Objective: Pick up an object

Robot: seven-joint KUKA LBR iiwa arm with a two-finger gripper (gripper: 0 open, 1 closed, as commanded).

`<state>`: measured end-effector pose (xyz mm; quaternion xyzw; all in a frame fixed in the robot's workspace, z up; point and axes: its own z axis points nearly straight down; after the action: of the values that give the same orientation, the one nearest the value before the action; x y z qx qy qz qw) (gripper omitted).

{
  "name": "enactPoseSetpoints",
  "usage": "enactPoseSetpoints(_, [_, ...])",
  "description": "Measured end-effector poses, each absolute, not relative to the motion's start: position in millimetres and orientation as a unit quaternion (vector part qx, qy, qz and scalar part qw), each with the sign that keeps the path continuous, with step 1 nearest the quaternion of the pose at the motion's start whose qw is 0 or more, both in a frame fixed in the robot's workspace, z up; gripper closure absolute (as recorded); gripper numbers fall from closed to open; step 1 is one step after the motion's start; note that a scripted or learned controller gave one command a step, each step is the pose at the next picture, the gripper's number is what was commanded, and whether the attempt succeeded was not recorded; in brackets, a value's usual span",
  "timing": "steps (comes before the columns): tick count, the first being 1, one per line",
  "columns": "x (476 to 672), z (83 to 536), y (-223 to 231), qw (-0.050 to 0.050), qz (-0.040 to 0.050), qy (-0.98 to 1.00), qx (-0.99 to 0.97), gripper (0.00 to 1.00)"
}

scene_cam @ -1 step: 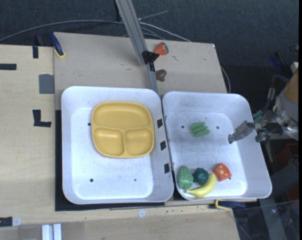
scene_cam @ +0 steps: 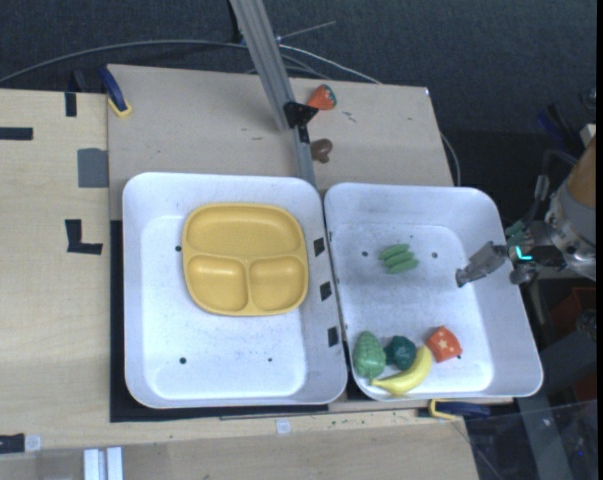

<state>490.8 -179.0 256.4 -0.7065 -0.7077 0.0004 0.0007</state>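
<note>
While the claw hangs at the right bin's edge, whether parted or pinched I cannot tell, a descent there risks missing the green pod mid-bin

arm cut off at right edge

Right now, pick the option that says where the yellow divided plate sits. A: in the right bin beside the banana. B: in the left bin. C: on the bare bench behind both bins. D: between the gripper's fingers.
B: the yellow divided plate lies flat inside the left bin, apart from the banana, which is in the right bin.
</note>
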Motion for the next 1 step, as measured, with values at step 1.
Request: enactPoseSetpoints(1, [495.2, 198.5, -185.9, 0.003, 0.0021, -0.707, -0.707, 0.00])
